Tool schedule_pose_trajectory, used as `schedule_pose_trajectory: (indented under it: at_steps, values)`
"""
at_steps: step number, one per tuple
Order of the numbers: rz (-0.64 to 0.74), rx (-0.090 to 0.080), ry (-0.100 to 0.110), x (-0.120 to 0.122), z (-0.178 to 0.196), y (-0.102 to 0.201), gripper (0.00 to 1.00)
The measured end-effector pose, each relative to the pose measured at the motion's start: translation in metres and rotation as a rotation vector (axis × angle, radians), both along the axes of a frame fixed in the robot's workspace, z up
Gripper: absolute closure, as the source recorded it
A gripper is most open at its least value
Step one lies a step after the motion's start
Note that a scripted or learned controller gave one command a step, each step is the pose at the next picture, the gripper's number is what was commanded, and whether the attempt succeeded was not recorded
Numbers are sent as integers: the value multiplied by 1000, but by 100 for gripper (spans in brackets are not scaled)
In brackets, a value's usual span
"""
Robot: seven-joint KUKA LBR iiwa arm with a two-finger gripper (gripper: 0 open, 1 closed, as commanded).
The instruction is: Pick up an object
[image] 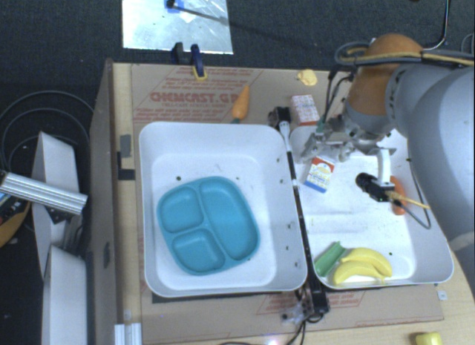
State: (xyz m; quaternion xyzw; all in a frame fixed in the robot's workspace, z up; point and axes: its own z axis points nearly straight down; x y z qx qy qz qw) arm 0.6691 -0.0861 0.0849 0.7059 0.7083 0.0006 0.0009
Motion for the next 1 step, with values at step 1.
schedule_pose_trajectory:
  at_steps: [1]
  values:
    - [0,0,0,0,0,1,0]
